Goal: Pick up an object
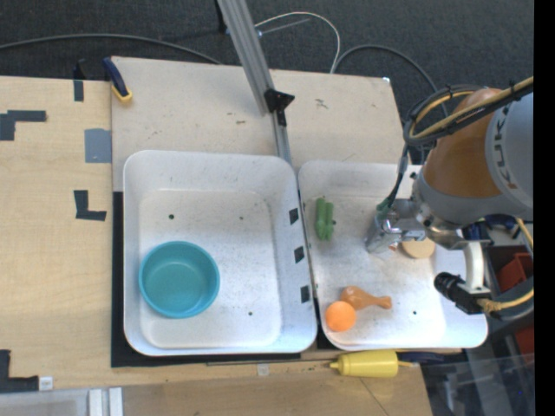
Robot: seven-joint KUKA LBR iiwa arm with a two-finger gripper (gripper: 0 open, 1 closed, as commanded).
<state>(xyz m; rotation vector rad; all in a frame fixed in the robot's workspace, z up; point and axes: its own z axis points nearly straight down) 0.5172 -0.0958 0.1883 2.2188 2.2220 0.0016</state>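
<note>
The two white bins (217, 167) look like smooth plastic with tiny dark specks on them. The blue bowl (179, 278) is shiny plastic. The green toy (324, 217), the orange ball (341, 317) and the yellow bottle (368, 364) look like smooth plastic too. The table (43, 163) is pale wood on the left, dull and flat, with a scuffed white board (199, 102) behind the bins. The long pole (247, 37) is grey metal. The gripper (388, 230) is shiny silver metal. The arm's (473, 167) orange band looks smooth and a bit glossy.
</note>
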